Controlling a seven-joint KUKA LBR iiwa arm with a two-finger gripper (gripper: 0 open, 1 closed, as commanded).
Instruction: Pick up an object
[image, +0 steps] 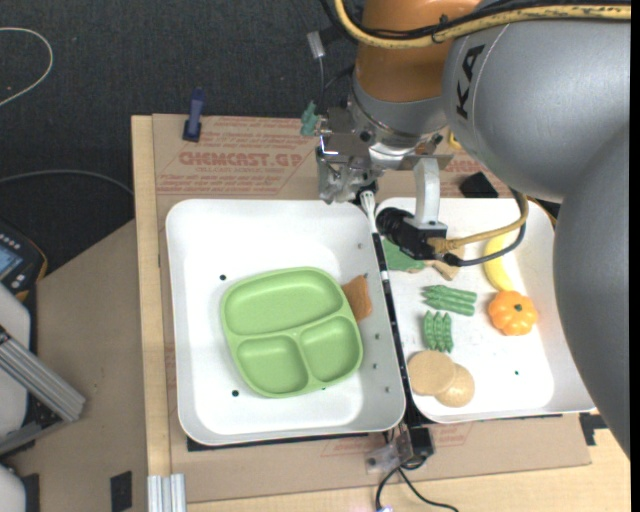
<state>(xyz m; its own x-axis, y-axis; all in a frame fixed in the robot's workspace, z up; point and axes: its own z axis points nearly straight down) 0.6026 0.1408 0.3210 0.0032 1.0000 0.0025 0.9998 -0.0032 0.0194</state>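
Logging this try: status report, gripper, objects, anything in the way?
Gripper at left bin's far rim. Pumpkin, banana, beans in right bin, untouched. Tray in left bin. Arm overhangs right bin.

In the left bin (190, 300), a divided plate (290, 330) is set centrally, with a wedge (358, 296) touching it at 3 o'clock. In the right bin (520, 385), pods (437, 330) are laid centrally, two overlapping discs (441, 378) at 6 o'clock, a pumpkin (512, 312) at 3 o'clock, a banana (500, 268) at 1 o'clock
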